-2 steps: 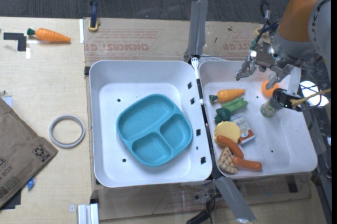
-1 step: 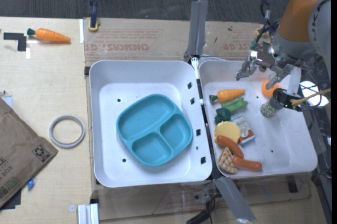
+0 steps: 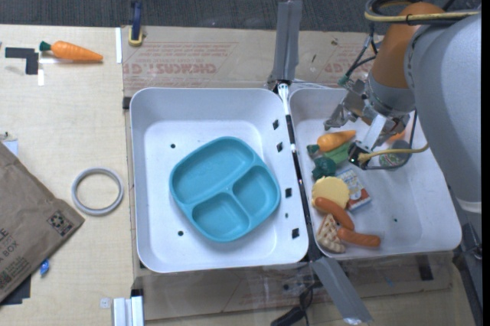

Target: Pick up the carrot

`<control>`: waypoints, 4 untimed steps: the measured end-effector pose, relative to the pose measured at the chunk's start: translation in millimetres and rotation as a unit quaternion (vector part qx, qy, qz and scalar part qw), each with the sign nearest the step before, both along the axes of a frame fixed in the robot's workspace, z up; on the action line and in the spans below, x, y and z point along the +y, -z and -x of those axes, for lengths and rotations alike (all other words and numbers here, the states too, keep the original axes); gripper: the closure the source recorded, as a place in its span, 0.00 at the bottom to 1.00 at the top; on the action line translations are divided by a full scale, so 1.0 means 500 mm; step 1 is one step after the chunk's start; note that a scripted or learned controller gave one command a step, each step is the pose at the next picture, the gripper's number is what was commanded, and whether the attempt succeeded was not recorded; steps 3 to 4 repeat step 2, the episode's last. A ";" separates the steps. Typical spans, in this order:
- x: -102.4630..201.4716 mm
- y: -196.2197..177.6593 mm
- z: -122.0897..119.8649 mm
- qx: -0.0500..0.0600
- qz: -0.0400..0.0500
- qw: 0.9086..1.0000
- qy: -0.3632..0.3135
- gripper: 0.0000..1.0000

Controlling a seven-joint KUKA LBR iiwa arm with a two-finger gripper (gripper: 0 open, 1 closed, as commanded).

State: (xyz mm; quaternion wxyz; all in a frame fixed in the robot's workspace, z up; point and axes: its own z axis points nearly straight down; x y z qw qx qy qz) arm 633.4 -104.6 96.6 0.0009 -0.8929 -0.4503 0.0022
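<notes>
Two carrots show: one lies far left on the bench (image 3: 69,133), outside the bins, and the carrot (image 3: 338,140) in the right bin (image 3: 429,217) sits just beside the end effector (image 3: 366,125); whether that is clenched I cannot tell, so the pickup looks unfinished
</notes>
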 end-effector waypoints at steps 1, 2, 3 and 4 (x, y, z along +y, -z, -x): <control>-0.001 -0.017 0.000 0.001 0.001 1.000 -0.002 1.00; 0.097 -0.190 -0.026 -0.002 0.000 1.000 0.031 1.00; 0.097 -0.190 -0.026 -0.002 0.000 1.000 0.031 1.00; 0.097 -0.190 -0.026 -0.002 0.000 1.000 0.031 1.00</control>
